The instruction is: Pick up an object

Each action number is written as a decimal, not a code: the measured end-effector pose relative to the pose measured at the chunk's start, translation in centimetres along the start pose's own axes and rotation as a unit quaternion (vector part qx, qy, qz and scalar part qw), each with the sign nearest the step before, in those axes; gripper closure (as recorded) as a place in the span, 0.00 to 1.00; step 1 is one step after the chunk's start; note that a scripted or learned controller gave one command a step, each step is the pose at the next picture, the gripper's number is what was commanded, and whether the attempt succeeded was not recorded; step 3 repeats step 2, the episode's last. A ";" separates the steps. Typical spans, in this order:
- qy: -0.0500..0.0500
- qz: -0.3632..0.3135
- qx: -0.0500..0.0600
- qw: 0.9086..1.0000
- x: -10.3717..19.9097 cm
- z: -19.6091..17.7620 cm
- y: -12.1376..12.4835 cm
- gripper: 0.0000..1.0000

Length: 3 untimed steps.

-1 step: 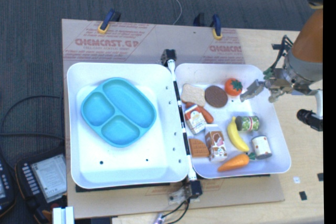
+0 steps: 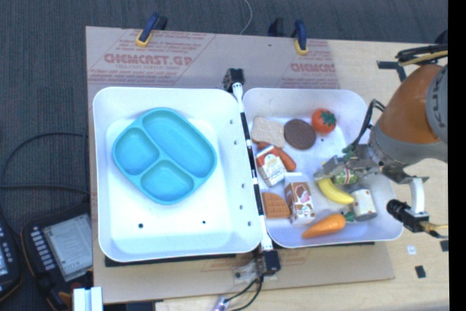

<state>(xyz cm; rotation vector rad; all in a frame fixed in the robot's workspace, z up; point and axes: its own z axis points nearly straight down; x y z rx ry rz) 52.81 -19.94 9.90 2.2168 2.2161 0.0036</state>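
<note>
crowding the hand (image 2: pixel 348 172): banana (image 2: pixel 334 190), carrot (image 2: pixel 325 225), milk carton (image 2: pixel 299 202).

Above the right bin (image 2: pixel 355 100), the arm (image 2: pixel 413 129) is a rounded grey body with a broad orange band. A thin black cable loops beside it. The gripper (image 2: pixel 348 170) is a cluster of metal parts with greenish details, its shape hard to resolve.

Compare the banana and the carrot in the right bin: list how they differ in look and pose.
The banana is yellow and curved; the carrot is orange, straight and tapered. The banana lies right beside the gripper; the carrot lies nearer the bin's front edge, apart from it. Both are toy foods lying flat in the same bin.
</note>
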 end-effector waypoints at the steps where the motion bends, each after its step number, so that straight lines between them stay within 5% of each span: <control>1: -0.001 0.000 -0.003 1.000 0.0 -1.2 0.2 1.00; 2: 0.001 -0.001 0.002 1.000 7.5 -9.6 2.5 1.00; 3: 0.001 -0.001 0.002 1.000 7.5 -9.6 2.5 1.00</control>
